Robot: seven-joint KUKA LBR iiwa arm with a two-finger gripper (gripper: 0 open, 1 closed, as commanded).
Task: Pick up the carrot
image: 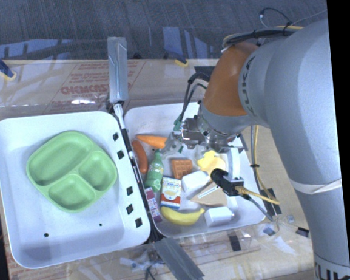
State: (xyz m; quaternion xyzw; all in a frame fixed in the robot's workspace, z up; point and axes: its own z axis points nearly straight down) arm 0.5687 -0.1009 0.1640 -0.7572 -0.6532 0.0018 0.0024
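Camera view: we see two shallow white plastic bins side by side, the left bin (10,199) and the right bin (255,219). The left bin holds a light green three-compartment plastic plate (72,170), centre-left of the frame.

The right bin is cluttered. The orange tapered carrot (152,141) lies flat in its upper left part, roughly horizontal, with the thin end pointing right. Just below-left of it, a reddish-brown sausage (140,156) runs along the bin's left wall. A green plastic bottle (155,170) lies slanted below the carrot. Right of the bottle we see a brown square waffle-like cracker (180,166), then a yellow lumpy piece (210,162). Below those are a white rectangular block (195,180) and a small printed carton (170,191). A yellow banana (181,215) lies along the bin's lower edge, with a second white block (218,215) beside it.

The grey arm with its orange band (231,88) comes in from the frame's right and covers the bin's upper right. The two-finger gripper (185,135) sits low over the bin's upper middle, just right of the carrot's thin end. We can't tell whether it is released or clenched, since that area is dark and crowded. We also can't tell whether it touches the carrot.
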